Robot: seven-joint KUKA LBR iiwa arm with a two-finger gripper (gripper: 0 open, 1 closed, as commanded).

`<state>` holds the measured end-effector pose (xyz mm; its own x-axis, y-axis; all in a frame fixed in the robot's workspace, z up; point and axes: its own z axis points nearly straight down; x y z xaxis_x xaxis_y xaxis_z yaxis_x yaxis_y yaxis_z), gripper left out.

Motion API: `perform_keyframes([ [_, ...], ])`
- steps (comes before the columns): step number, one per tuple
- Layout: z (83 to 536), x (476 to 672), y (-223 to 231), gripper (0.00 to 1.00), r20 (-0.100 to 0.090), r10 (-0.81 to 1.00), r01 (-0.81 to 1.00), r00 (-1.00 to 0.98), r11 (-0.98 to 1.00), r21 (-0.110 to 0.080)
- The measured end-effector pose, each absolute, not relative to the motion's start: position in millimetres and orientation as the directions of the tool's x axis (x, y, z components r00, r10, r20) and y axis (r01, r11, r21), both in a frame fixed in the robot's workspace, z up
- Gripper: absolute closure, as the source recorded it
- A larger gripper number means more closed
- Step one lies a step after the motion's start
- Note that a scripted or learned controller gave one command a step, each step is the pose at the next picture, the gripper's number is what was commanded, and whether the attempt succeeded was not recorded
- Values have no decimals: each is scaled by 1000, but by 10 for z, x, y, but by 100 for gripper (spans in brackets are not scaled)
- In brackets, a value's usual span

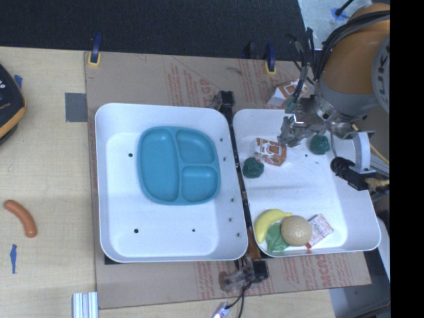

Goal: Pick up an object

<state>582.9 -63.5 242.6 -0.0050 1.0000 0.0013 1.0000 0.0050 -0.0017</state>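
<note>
My gripper point(290, 135) hangs over the back of the right bin point(361, 244), reaching in from the right. Just below and left of it lies an orange-and-white snack packet point(270, 152). A dark green round piece point(252, 168) sits near the bin's left wall, and a second dark green piece point(320, 144) lies to the right of the gripper. At the bin's front are a yellow banana point(267, 220), a tan ball point(295, 230), a green leafy piece point(275, 242) and a red-and-white packet point(320, 227).
The left bin point(112, 177) holds a blue divided plate point(179, 165). An orange sausage point(21, 217) lies on the bench at far left, and a black-and-yellow device point(8, 105) sits at the left edge. Clamps hold the cardboard at the back.
</note>
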Motion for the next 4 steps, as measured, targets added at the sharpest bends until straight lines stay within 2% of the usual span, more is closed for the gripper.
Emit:
perform_keyframes([
  [1, 1912, 6179, -645, 100, -1, 1000, 1000, -6, 6, -4],
  [2, 1917, 6181, -648, 0, -1, 1000, 1000, -6, 6, -3],
  [3, 1028, 6332, -1031, 0, 0, 1000, 1000, -4, 4, -2],
  [4, 926, 6570, -1642, 0, 3, 1000, 1000, -5, 5, -2],
])
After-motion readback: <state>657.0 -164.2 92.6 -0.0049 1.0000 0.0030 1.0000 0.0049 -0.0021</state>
